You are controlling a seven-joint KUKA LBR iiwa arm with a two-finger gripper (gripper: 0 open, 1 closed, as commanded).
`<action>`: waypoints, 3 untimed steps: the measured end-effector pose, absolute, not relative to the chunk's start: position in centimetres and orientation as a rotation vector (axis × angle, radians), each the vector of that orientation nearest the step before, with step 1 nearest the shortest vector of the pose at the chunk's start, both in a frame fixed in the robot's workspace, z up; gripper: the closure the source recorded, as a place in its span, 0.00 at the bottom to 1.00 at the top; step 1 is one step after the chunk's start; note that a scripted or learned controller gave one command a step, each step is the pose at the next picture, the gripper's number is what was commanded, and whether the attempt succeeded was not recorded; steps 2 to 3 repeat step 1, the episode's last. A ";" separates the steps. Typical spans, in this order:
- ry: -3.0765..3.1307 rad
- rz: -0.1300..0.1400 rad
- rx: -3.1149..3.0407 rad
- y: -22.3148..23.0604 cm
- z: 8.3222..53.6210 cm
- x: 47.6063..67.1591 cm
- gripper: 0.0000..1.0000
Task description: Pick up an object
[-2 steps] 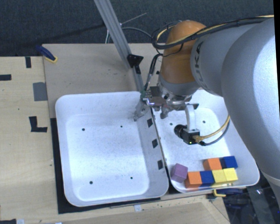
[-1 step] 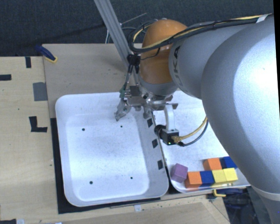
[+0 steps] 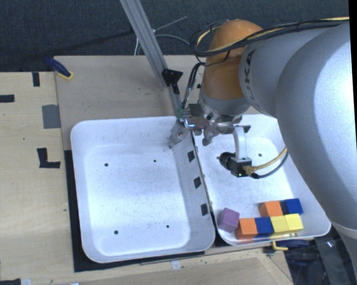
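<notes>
We see the hand (image 3: 193, 134) near the far end of the wall between the two white bins, low over the rims. We cannot tell if it is released or clenched, and nothing shows in it. The blocks lie well apart from it in the near corner of the right bin (image 3: 263, 149): a purple block (image 3: 229, 218), orange blocks (image 3: 270, 209), blue blocks (image 3: 292, 206) and yellow blocks (image 3: 286, 223), touching each other. The left bin (image 3: 82, 145) is beside it on the wooden surface (image 3: 25, 196).
</notes>
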State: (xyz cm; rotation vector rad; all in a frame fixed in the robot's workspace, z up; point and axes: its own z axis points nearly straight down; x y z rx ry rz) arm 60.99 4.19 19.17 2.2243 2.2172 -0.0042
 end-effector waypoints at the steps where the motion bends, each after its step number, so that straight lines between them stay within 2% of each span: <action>1: 2.229 -0.004 2.218 8.4 19.3 58.5 0.00; 3: 2.229 -0.004 2.218 8.4 19.3 58.5 0.00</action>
